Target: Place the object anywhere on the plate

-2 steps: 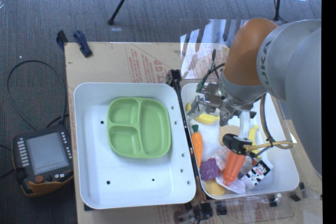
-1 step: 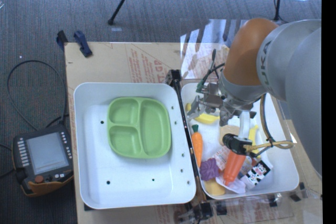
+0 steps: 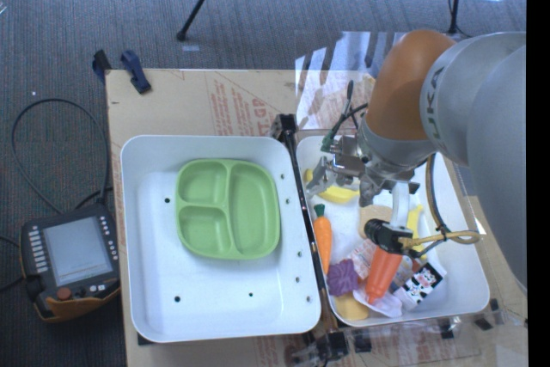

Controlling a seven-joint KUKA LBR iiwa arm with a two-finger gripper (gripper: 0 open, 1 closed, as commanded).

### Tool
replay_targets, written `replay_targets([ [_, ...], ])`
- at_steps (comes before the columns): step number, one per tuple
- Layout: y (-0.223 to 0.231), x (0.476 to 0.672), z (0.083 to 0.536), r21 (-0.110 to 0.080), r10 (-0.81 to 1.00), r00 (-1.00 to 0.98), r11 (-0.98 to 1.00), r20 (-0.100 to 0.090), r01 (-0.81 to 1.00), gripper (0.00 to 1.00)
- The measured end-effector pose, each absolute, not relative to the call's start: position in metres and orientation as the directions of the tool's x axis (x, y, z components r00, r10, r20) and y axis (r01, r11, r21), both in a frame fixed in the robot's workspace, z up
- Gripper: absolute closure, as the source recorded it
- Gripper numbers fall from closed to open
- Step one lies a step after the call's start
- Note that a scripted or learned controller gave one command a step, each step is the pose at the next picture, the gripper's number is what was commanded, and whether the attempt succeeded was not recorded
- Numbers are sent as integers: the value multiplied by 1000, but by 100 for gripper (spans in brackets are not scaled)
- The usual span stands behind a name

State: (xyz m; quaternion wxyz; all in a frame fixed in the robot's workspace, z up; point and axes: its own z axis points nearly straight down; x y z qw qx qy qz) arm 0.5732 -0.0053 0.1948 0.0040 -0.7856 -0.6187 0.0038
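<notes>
Bench cam, slanted look down from above. Left bin (image 3: 215, 296) holds the green plate (image 3: 249, 211): 3 compartments, lying flat in the bin's upper-middle part. The right bin (image 3: 460, 266) is crowded w/ toys.

The arm (image 3: 481, 116) comes in from the right and sits over the right bin. The gripper (image 3: 331, 172) hangs above that bin's upper-left corner area, near the divide between the bins. Can't tell how far open it is, or whether it has hold of anything, since the wrist hardware clutters that spot.

A yellow piece (image 3: 339, 195) lies just below the gripper. The carrot (image 3: 322, 238) lies lengthwise along the bin's left wall, green top toward the yellow piece. Purple grapes (image 3: 343, 277) sit just right of the carrot's tip. An orange bottle (image 3: 381, 272) lies tilted, touching the grapes' right side. A black-and-white carton (image 3: 421, 284) is just right of the bottle. The banana (image 3: 416, 223) is farther up, mid-bin. A yellow disc (image 3: 351, 305) lies at the bin's near edge, below the grapes.

Can't tell which toy is the one to move. All of them lie in the right bin, apart from the plate, and the carrot is the closest to it.

A pendant (image 3: 69, 258) lies on the floor left of the bench.
</notes>
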Motion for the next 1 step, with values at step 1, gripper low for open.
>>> replay_targets([
  [1, -5, 573, 195, -11, 972, 234, -234, -1, 972, 0],
])
